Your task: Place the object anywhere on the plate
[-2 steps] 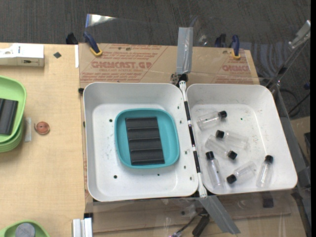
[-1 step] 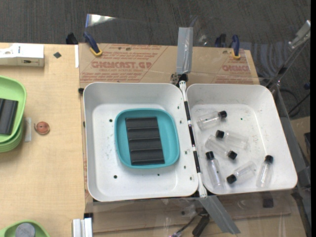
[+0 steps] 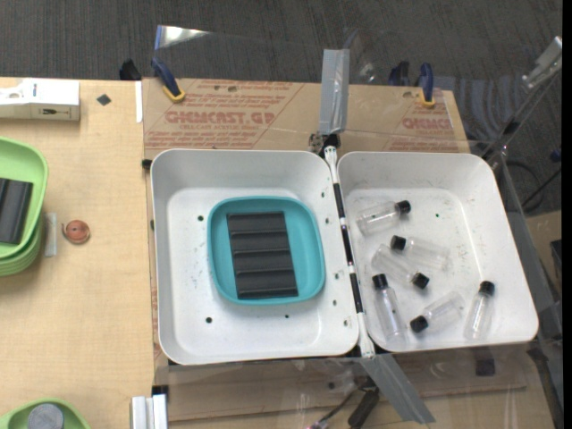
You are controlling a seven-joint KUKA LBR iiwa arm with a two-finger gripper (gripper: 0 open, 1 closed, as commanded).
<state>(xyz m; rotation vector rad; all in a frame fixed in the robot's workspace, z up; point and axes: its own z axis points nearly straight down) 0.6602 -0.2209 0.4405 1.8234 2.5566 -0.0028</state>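
Note:
A teal plate [image 3: 220,226] lies in the left white bin [image 3: 170,239], and a black ridged insert [image 3: 261,255] rests on its middle. The right white bin [image 3: 500,239] holds several clear vials with black caps. One vial [image 3: 384,213] lies near the bin's back left. Another [image 3: 386,300] lies along the left side, one [image 3: 436,313] sits near the front and one [image 3: 481,304] at the front right. Two more vials [image 3: 413,250] lie in the middle.
A cardboard sheet [image 3: 232,114] with clamps lies behind the bins. A green tray [image 3: 22,204] sits at the far left on the wooden bench, with a small round brown object [image 3: 77,231] beside it. A white box [image 3: 40,101] lies at the back left.

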